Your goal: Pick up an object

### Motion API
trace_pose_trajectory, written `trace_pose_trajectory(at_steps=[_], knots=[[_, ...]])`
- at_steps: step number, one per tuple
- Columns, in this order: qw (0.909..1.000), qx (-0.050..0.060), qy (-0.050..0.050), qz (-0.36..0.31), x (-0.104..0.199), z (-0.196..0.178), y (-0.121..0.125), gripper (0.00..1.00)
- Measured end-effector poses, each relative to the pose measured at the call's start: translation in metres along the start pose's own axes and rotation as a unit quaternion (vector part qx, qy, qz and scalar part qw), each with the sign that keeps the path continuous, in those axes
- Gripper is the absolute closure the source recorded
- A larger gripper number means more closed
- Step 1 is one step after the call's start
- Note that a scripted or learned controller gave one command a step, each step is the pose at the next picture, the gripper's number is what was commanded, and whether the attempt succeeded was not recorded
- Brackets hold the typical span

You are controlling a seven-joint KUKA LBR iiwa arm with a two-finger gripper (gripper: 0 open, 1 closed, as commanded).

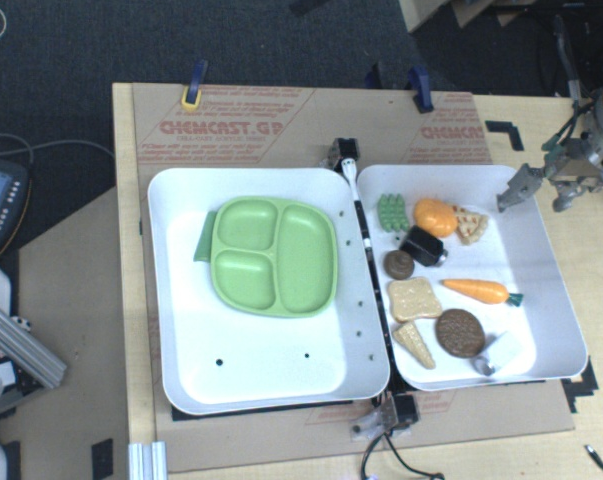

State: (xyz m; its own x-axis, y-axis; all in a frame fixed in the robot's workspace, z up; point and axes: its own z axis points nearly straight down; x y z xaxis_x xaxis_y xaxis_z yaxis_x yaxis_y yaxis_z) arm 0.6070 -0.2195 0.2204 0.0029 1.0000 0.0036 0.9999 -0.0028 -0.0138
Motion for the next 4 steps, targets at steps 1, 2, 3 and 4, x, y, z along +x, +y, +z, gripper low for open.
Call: trace_pose_trajectory(at_steps=[1, 2, 3, 4], knots=[[1.0, -0.007, -0.002, -0.002, 0.0, -0.008, 0.003, 0.0], [1.0, -0.004, -0.001, -0.003, 0.003, 0.053, 0.01, 0.0], [1.0, -0.004, -0.001, -0.003, 0.003, 0.116, 0.015, 0.0], [1.0, -0.006, 0.001, -0.004, 0.007, 0.135, 0.017, 0.0]])
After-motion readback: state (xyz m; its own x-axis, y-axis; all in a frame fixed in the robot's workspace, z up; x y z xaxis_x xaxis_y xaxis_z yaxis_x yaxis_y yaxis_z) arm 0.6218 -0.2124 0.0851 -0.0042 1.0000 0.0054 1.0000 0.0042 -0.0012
